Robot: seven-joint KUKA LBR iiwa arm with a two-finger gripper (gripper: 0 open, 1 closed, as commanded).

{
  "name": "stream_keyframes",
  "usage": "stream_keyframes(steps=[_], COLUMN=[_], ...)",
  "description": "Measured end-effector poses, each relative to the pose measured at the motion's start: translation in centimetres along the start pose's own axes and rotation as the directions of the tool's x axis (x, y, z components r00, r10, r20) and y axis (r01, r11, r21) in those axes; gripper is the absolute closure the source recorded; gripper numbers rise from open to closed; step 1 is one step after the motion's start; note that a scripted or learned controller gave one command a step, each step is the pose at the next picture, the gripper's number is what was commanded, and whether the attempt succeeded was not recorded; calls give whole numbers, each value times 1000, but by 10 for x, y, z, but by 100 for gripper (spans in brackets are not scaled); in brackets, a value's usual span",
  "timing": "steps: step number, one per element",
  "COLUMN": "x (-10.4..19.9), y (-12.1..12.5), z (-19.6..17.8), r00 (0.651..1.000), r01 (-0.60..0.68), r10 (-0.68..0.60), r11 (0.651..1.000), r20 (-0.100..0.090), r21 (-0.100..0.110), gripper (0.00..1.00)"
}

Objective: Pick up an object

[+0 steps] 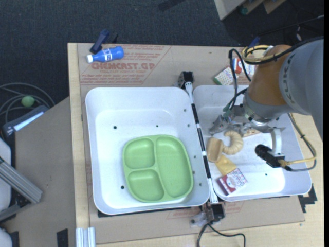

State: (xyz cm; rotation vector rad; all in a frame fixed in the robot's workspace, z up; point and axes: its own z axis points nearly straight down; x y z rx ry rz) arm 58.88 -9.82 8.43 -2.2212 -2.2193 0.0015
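Currently the gripper (234, 126) hangs low over the upper middle of the right bin (264, 181), carried by the arm (272, 81), which comes in from the upper right of the frame. The wrist hides its tip, so whether it is open or closed cannot be told, and nothing can be seen held in it.

The likeliest target is the curved pastry (235, 143), which lies on the bin floor just below the gripper in the frame, close enough that the two may be touching, though that is not clear. The pastry bends like a C, and its length seems to run roughly up and down the frame, so a grasp across its narrow body would close from left and right.

Just to its left, against the bin's left wall, sits a tan block (213, 148). A yellow wedge (225, 164) lies just below that, and a red and white packet (232, 181) is near the bin's lower left corner. These neighbours crowd the pastry on its left and lower sides, so a straight descent risks nudging the tan block.

The left bin (103, 117) holds a green plate (169, 163), well apart from the gripper. A blue bottle (105, 54) lies on the bench (149, 60) at the upper left.
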Motion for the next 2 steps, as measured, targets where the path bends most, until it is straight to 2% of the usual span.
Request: stream_keyframes(steps=[1,2], x=[-7,0], y=[-12,-4], z=[0,0], r00=[1000,1000], r01=[0,1], r10=[0,-1], r11=[1000,1000], r20=[0,1], r21=[0,-3], gripper=[0,0])
